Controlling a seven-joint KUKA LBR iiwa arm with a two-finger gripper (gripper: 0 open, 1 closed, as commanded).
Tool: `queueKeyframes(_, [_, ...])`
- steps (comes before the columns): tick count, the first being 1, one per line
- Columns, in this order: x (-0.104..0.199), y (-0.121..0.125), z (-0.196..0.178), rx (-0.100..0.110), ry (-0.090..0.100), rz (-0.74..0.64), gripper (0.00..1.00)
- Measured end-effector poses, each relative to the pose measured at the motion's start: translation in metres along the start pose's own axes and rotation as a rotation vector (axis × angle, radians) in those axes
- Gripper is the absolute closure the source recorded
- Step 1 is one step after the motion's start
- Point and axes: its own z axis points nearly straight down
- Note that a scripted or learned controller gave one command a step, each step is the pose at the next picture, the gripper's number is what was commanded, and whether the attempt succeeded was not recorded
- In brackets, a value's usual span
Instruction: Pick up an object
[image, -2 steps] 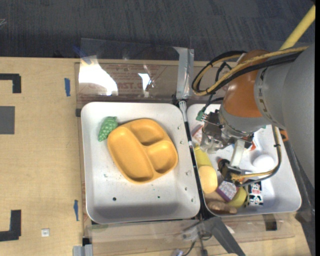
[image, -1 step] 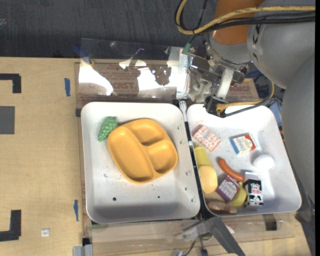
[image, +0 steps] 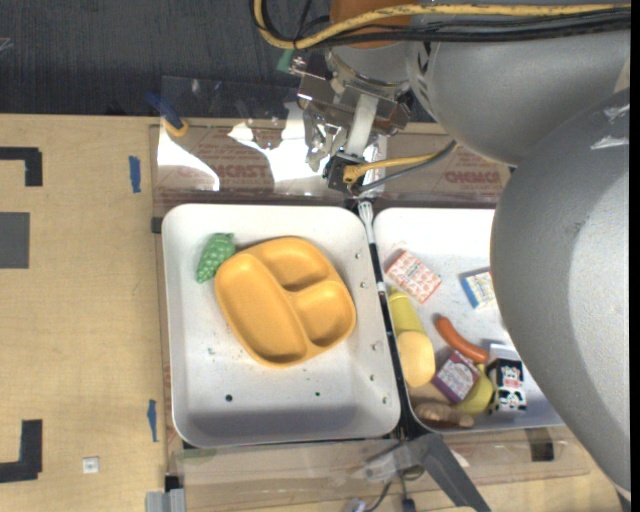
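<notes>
My gripper (image: 326, 138) hangs high at the back of the bench, above the far rims of the two bins where they meet. No object shows in it. The left bin (image: 190, 400) holds an orange divided plate (image: 286, 299) and a green bunch of grapes (image: 213, 256) at the plate's upper left. In the right bin (image: 440, 238) lie a pink checked packet (image: 413, 276), a blue and white card (image: 480, 288), a yellow banana (image: 404, 312), a lemon (image: 417, 360), an orange-red sausage (image: 460, 338), a purple box (image: 456, 378) and a black and white carton (image: 508, 386).
The grey arm (image: 560, 200) covers the right part of the right bin. A brown item (image: 441, 413) lies by that bin's front rim. Shiny foil and a brown printed strip (image: 230, 165) run behind the bins. Bare wooden bench (image: 70, 300) lies to the left.
</notes>
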Motion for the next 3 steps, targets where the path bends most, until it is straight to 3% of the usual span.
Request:
queueKeyframes(1, [0.031,-0.005,-0.122,-0.006,0.002,-0.201,1.0])
queueKeyframes(2, [-0.023,0.013,0.09,0.013,-0.009,-0.236,1.0])
queueKeyframes(3, [0.047,-0.01,-0.019,-0.007,0.003,-0.39,1.0])
